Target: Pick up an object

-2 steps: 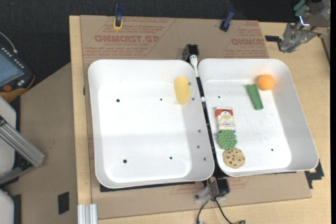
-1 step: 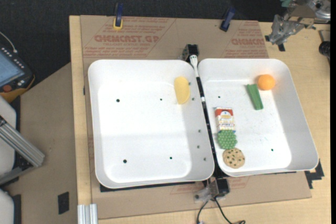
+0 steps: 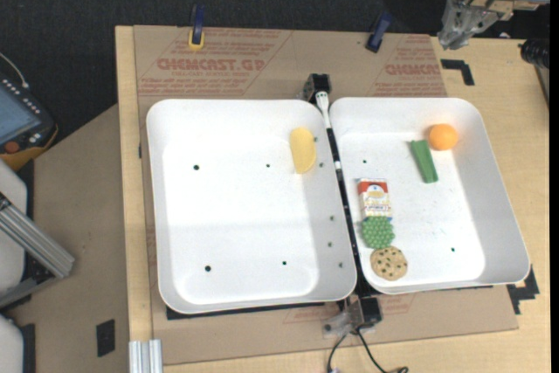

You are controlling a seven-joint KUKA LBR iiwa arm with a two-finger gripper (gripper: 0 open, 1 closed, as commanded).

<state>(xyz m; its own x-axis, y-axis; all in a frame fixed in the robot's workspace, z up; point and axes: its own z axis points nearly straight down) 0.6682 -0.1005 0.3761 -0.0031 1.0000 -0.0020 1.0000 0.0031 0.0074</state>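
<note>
Jaws (image 3: 456, 29): at one o'clock beyond the bins; I couldn't tell their state.
Nearest target: orange ball (image 3: 443, 136), right bin (image 3: 489, 188), touching green stick (image 3: 424, 161).
Risk: I judged it might roll away.

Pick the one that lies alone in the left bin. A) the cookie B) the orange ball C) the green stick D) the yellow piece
D: the yellow piece lies by itself near the right wall of the left bin, while the orange ball, the green stick and the cookie all lie in the right bin.
</note>
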